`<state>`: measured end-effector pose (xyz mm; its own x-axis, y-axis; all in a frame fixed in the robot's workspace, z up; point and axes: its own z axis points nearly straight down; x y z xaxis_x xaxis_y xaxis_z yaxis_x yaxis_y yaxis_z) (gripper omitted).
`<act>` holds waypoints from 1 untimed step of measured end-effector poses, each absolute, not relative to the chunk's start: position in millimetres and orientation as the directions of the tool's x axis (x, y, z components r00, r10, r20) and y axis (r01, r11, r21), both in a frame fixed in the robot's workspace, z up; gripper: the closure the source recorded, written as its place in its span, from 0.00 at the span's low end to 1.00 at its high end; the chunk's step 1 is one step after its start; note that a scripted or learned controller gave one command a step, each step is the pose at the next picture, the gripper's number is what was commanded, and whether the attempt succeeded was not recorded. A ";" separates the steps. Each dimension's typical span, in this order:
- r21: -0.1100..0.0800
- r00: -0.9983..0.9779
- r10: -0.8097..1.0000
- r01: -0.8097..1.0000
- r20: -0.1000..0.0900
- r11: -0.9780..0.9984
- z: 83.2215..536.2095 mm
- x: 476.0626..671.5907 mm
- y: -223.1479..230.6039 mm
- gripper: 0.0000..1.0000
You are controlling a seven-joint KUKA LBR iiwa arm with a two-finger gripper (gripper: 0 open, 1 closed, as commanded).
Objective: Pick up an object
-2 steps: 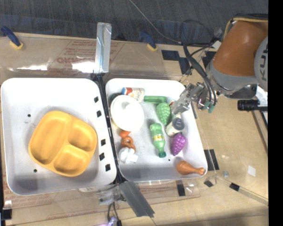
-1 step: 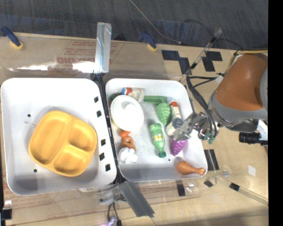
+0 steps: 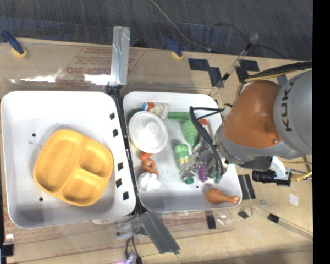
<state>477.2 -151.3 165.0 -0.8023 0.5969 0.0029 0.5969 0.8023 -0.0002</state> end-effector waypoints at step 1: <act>0.003 -0.801 0.598 0.598 -0.006 0.801 244.7 518.8 -121.9 1.00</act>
<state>518.8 -121.9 244.7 -0.8014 0.5981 -0.0055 0.5981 0.8014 0.0032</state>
